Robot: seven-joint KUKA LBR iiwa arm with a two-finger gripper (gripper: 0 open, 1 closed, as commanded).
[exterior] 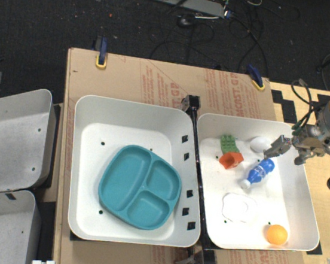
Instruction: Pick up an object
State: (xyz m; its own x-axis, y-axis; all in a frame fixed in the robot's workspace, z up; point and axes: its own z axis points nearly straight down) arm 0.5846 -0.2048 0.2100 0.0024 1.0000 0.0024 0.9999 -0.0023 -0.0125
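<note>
Gripper (289, 151): fingers spread, nothing between them, above right bin (307, 204) upper edge.
Blue bottle (258, 173): just below-left of gripper, lying tilted.
Risk: rounded bottle may roll from closing fingers.

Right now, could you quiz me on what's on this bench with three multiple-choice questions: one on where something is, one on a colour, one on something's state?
1. Where does the divided tray lie?
A. left bin
B. right bin
C. on the floor

2. What colour is the ball in the right bin?
A. purple
B. orange
C. black

3. How is the blue bottle placed?
A. standing upright
B. lying on its side
C. hanging from a hook

Answers: 1 A, the teal tray lies in the left bin. 2 B, the ball near the front corner is orange. 3 B, the bottle lies flat on the bin floor.
</note>
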